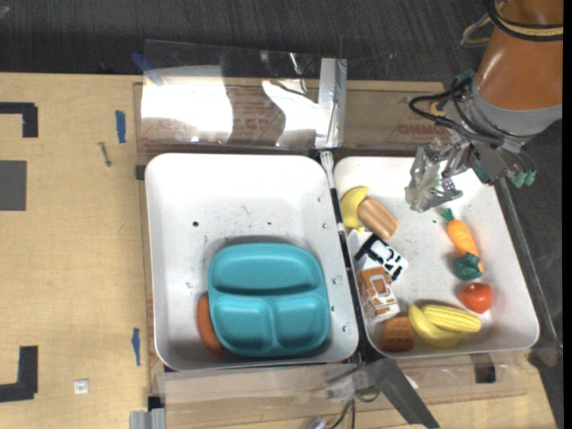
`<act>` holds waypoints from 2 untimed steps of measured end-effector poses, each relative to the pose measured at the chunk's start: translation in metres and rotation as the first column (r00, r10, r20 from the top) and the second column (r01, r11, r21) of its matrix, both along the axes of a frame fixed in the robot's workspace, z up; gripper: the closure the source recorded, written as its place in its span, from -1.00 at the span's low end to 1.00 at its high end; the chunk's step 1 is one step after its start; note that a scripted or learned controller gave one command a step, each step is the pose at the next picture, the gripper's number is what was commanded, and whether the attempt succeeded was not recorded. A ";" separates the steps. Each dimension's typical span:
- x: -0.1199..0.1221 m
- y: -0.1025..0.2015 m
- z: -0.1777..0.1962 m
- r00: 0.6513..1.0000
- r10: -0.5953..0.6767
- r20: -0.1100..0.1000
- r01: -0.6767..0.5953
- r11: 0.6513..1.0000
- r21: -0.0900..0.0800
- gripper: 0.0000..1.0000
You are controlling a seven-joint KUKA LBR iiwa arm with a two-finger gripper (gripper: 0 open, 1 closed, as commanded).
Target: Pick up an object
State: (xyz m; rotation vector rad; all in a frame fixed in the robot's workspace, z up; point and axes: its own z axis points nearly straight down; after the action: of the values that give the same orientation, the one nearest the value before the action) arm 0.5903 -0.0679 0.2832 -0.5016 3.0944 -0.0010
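The gripper (435, 186) hangs over the right bin (514, 239), left of the toy carrot (461, 237), fingers released, apparently positioning itself to grab.

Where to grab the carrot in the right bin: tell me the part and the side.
Grip the carrot across its orange body, coming straight down. It lies flat and apart from its neighbours, and the gripper hangs just up-left of it. The green top looks too lumpy to pinch.

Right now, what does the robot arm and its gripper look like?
The arm enters at the upper right: a rounded orange band above a grey wrist section. Black cables loop beside the wrist, with small teal-green fittings. The gripper is a pale, silvery metal assembly.
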 end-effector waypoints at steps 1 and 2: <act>0.058 0.012 -0.005 0.993 0.115 0.002 -0.115 0.993 0.000 1.00; 0.078 0.030 -0.017 0.980 0.199 0.003 -0.199 0.980 0.000 1.00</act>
State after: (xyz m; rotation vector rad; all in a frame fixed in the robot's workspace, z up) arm 0.6682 -0.0379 0.2666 -0.8084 3.0255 -0.0006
